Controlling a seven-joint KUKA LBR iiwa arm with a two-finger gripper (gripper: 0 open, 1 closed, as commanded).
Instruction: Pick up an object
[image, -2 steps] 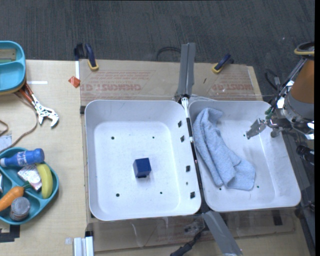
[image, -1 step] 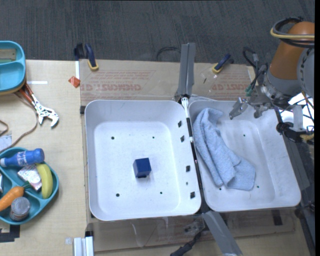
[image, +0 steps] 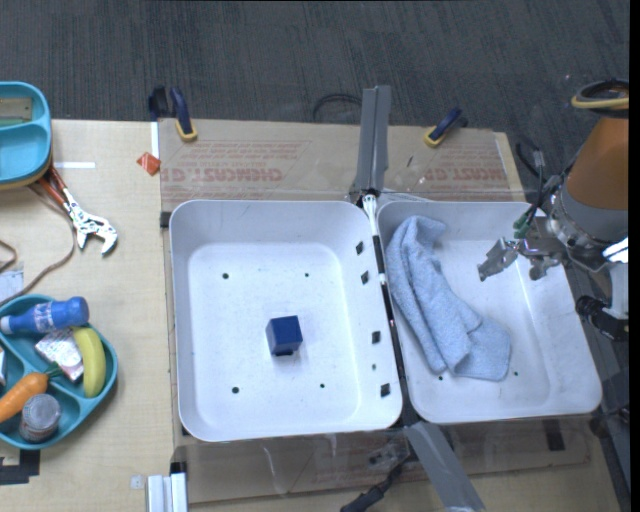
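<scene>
A small dark blue cube (image: 284, 335) rests on the floor of the left white bin (image: 200, 300), a little below its middle. A crumpled light blue cloth (image: 435, 300) lies in the right white bin (image: 545, 385), running from the back left corner toward the centre. My gripper (image: 515, 262) hangs over the right bin's back right part, to the right of the cloth and apart from it. Its fingers (image: 491, 264) are open, with nothing between them. The arm's orange band (image: 605, 160) sits at the right edge.
On the bench to the left are a blue plate (image: 100, 390) with a banana, a carrot and a bottle, a wrench (image: 88, 228) and a teal container (image: 22, 130). Two clamps (image: 180, 115) hold the cardboard behind the bins. A grey post (image: 374, 140) stands between the bins.
</scene>
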